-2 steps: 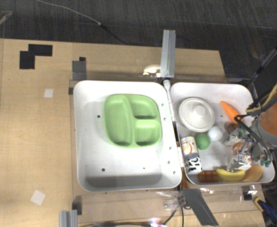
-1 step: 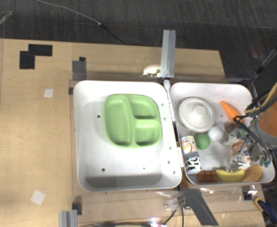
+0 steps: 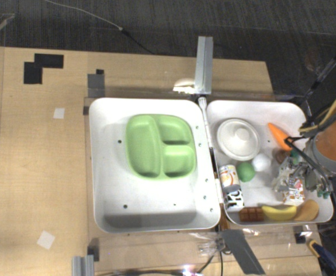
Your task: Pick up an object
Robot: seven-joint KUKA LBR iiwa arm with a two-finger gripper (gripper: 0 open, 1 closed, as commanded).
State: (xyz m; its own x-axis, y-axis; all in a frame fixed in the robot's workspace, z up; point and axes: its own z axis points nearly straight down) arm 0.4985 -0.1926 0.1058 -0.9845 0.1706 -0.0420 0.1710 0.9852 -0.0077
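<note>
Whether the fingers of the gripper (image 3: 293,180) were apart or together, I could not tell; it hung low by the right edge of the right bin (image 3: 271,105). The two bins lay on a pale wooden bench (image 3: 35,171) with black patches near its far left corner, and beyond its far edge was dark floor (image 3: 156,10). The objects lay in the right bin: a white bowl (image 3: 238,138) and an orange carrot (image 3: 278,134) toward the far edge, a green ball (image 3: 246,172) beside a can (image 3: 229,177), and a yellow banana (image 3: 280,212) along the near edge. The left bin (image 3: 107,171) carried a green divided plate (image 3: 159,145)
</note>
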